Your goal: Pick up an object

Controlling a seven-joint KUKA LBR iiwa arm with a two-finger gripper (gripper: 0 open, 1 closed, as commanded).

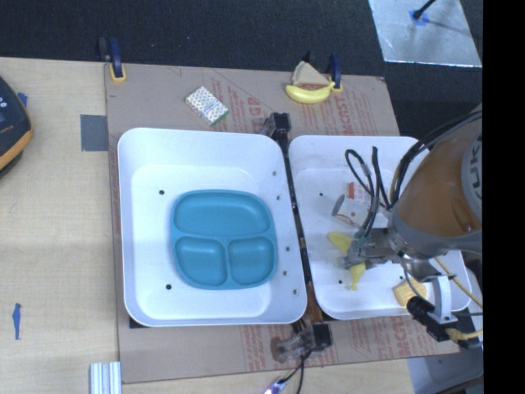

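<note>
My gripper reaches down into the right bin, low over its middle. A yellow, banana-like piece lies just left of it, touching or nearly touching. Below the gripper a second small yellow piece sticks out. A grey and white item with a red mark lies further back in the same bin. At the bin's lower right, partly under the arm, sits a yellow block. The grey arm with its orange band covers the bin's right side.
The left bin holds a blue divided plate. Black cables loop above the right bin. Behind the bins on the cardboard lie a toy banana and a patterned packet. A black and orange device sits at the left edge.
</note>
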